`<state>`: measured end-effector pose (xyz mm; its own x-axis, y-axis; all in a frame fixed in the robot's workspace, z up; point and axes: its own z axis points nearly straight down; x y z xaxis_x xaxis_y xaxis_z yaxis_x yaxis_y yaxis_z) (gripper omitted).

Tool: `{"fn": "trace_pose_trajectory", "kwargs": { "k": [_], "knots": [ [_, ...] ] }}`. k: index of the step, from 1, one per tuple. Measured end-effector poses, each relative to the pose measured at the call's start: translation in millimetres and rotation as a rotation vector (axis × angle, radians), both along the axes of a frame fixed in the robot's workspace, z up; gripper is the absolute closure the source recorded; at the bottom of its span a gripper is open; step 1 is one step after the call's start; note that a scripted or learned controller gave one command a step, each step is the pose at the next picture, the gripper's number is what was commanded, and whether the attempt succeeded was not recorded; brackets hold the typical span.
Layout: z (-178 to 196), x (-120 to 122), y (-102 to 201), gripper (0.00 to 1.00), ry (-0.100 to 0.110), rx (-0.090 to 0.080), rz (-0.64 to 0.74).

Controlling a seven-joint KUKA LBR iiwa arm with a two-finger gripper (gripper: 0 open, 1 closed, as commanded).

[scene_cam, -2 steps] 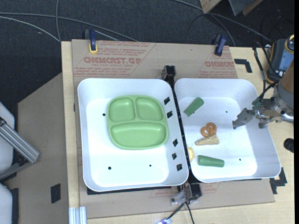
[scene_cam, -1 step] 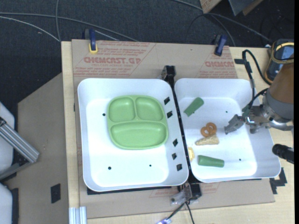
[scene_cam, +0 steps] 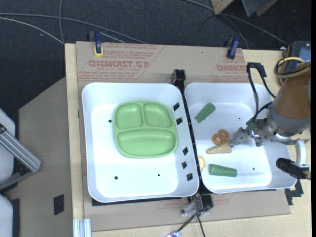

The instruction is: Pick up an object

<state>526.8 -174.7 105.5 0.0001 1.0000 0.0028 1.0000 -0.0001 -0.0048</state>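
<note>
Here the bench (scene_cam: 123, 58) has two white bins side by side. The left bin (scene_cam: 98, 172) has a green plate (scene_cam: 145, 129) in it, and the plate has three parts. The plate sits near the middle of its bin.

The right bin (scene_cam: 256, 181) has a few small toys. A green stick (scene_cam: 204, 112) lies tilted near the top left of that bin. An orange ring (scene_cam: 220, 137) sits near the middle. A tan piece (scene_cam: 218, 149) lies just under the ring and seems to touch it. A second green piece (scene_cam: 222, 170) lies flat near the bottom, apart from the others. A little yellow thing (scene_cam: 201, 163) sits at the left edge of this bin.

The grey arm (scene_cam: 291, 107) comes in from the right with its orange band up top. The gripper (scene_cam: 237, 139) is low in the right bin, pointing left at the ring and the tan piece. Its tip is just beside them. I cannot tell if the claw is apart or squeezed together, and I cannot see any toy caught in it.

Blue clamps (scene_cam: 98, 46) hold the board at the back, and thin wires (scene_cam: 59, 14) run over the dark floor
</note>
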Motion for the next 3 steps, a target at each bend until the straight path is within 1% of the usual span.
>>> {"fn": "trace_pose_trajectory", "kwargs": {
  "k": [1, 2, 3],
  "knots": [
    [-20, 1, -1, 0.00, -0.006, -0.003, 0.000],
    [-10, 1, 0, 1.00, -0.005, -0.002, 0.000],
    [37, -5, -4, 1.00, -0.009, -0.004, -0.001]
  ]
}}
